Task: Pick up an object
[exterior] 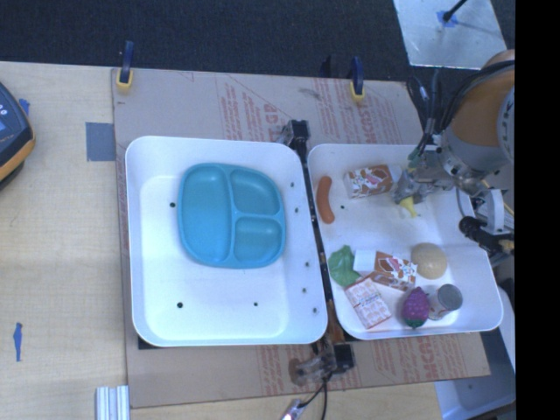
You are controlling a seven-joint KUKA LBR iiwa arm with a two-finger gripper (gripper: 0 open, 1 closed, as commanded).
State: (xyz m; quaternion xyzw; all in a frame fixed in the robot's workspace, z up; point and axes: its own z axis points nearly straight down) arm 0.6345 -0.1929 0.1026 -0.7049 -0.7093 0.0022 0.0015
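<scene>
Camera view shows the gripper [409, 195] lowered into the right bin [472, 322] over a small yellow object [407, 206] – probably light, best pinched across its narrow width. Whether anything is pinched cannot be told. A snack packet [368, 180] lies just beside it – the sausage [325, 199] stays well apart.

gripper [411, 191] low over upper part of right bin [490, 318], just beside a snack packet [368, 180]; something yellow at its tip. sausage [325, 199] near bin's left wall. bun [429, 260], purple fruit [415, 306], can [448, 299] toward front. left bin [149, 304] holds blue divided plate [232, 214].
</scene>
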